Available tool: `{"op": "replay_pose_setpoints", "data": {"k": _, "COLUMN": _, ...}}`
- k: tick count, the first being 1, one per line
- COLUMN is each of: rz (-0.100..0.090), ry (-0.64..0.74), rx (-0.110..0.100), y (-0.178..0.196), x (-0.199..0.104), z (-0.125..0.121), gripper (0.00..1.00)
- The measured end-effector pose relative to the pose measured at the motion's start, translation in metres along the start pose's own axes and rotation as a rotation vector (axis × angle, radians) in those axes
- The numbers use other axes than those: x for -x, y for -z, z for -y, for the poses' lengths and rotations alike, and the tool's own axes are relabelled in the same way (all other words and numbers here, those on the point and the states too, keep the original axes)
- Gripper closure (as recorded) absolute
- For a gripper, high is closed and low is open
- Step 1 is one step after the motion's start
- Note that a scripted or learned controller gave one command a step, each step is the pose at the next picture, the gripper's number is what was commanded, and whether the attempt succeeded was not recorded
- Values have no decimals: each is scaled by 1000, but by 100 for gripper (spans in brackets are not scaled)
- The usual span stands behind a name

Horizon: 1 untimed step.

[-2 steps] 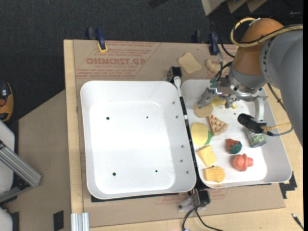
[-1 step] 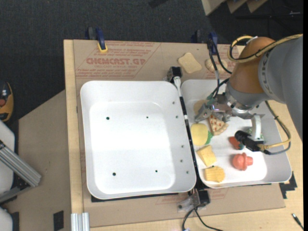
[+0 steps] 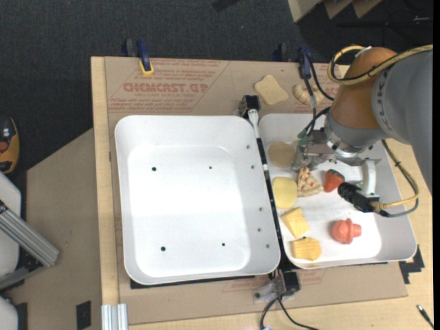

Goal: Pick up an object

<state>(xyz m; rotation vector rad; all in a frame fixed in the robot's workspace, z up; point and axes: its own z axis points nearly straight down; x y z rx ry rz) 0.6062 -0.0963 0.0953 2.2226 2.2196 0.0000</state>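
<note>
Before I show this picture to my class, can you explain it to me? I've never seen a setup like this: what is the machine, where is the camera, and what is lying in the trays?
The camera looks down at a slant on a bench with two white trays. The grey and orange robot arm reaches in from the right over the right tray. Below it lie toy foods: a pizza slice, a strawberry, a yellow lump, a cheese wedge and a red piece. Nothing can be seen held.
</note>
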Motion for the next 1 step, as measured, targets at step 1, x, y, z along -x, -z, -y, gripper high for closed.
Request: {"op": "replay_pose_setpoints", "data": {"k": 1, "rz": -1, "ry": 9, "rx": 15, "y": 97, "x": -59, "z": -57, "gripper": 100}}
